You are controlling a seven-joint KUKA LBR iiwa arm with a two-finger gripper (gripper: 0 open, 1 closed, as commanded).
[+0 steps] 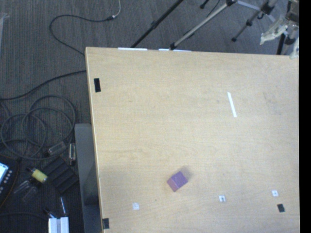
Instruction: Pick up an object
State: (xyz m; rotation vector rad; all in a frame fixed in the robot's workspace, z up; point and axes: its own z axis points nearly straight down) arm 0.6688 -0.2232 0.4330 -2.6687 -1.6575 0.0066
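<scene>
The purple block (177,181) is the only loose thing to pick. It lies on the near part of the wooden tabletop (194,130), a little left of the middle and turned at an angle to the table's edges. Whether the gripper is released or clenched cannot be told from this view.

To do the pick well, I would come straight down over the block with the jaws wide and turned to match its skew, so they close on two flat opposite faces and not on corners. The block looks small and light, so a descent that is off-centre would probably push it aside and miss the grip. Going low enough to grip below its top edge should help.

Nothing crowds it. Near it on the wood are only flat marks: a small white tag (135,206) to the near left, two more (222,198) (275,193) to the right, and a black tab (281,208) at the near right. None seems tall enough to catch a jaw. Farther back a white strip (232,105) lies flat right of centre, and another black tab (96,85) sits at the far left edge.

Off the table on the left, coiled cables (34,130) and a yellow-tipped plug (39,176) lie on the carpet, well apart from the block. Beyond the far edge, stand legs (218,8) slant across the floor.
</scene>
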